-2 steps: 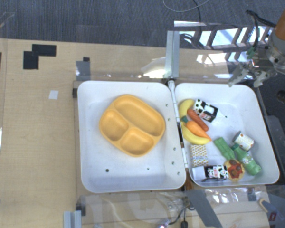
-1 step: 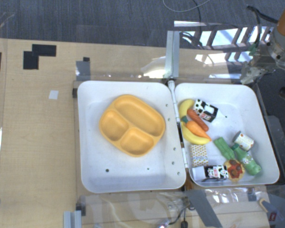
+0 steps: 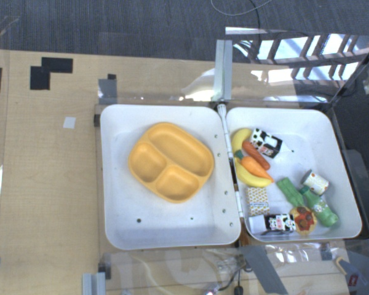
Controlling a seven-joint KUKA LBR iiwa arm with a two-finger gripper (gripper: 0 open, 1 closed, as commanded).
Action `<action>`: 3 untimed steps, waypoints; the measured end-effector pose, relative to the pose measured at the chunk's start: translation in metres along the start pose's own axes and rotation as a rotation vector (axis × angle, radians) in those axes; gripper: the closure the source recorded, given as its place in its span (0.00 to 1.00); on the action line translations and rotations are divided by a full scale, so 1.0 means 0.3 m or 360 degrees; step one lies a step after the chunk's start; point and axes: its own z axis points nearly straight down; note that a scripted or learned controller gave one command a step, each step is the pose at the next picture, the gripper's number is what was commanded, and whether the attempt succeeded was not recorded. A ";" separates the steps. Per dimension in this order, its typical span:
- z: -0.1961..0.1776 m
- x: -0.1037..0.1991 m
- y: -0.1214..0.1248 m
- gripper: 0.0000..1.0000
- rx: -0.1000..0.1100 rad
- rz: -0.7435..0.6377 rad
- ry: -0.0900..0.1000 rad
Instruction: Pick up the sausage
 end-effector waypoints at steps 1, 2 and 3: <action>-0.040 0.006 0.005 1.00 -0.0009 -0.0015 -0.0004; -0.081 0.012 0.010 1.00 -0.0020 -0.0030 -0.0007; -0.045 0.111 0.202 1.00 0.0003 0.0004 0.0000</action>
